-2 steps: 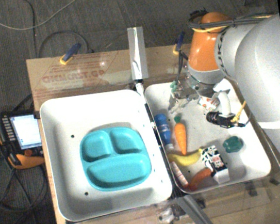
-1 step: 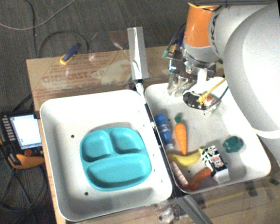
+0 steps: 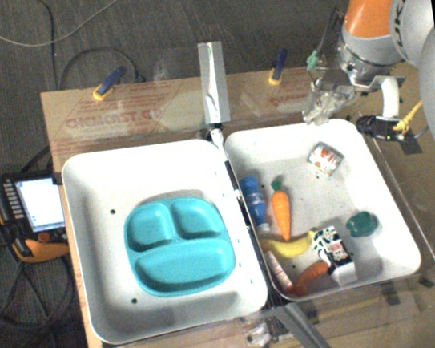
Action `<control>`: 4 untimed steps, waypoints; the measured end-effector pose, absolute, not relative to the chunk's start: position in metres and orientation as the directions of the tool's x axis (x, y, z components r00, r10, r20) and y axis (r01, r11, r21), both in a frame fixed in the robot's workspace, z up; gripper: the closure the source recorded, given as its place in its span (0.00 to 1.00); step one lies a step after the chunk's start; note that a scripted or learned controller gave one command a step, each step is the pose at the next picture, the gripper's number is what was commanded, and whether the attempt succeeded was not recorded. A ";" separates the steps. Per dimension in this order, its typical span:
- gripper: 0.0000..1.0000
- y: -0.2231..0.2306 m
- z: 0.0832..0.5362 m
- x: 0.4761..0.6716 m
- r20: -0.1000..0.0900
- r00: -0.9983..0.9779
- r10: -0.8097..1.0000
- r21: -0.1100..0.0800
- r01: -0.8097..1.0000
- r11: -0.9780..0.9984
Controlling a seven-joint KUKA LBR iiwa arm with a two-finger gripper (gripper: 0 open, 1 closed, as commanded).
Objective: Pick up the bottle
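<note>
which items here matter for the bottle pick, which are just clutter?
Job:
- blue plastic bottle with orange cap, left edge of the right white bin
- two-finger gripper, above that bin's far rim

Clutter:
- orange toy carrot
- yellow toy banana
- small red-and-white can
- dark green round piece
- turquoise divided tray, left bin

The bottle (image 3: 252, 201) is small and blue with a pale lower end. It lies on its side along the left wall of the right bin (image 3: 380, 177), just beside the carrot (image 3: 281, 212).
</note>
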State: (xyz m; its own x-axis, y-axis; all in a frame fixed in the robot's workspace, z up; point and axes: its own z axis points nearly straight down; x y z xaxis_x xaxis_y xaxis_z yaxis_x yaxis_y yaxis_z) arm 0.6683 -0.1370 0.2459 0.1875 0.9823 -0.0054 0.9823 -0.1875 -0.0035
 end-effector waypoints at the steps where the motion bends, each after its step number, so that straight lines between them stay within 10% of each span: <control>1: 1.00 -0.213 0.278 0.577 -0.006 0.535 0.845 -0.004 0.845 -0.535; 3: 1.00 -0.190 0.411 0.624 -0.003 -0.280 0.960 -0.002 0.960 0.280; 4: 1.00 -0.139 0.432 0.622 -0.002 -0.309 0.951 -0.002 0.951 0.309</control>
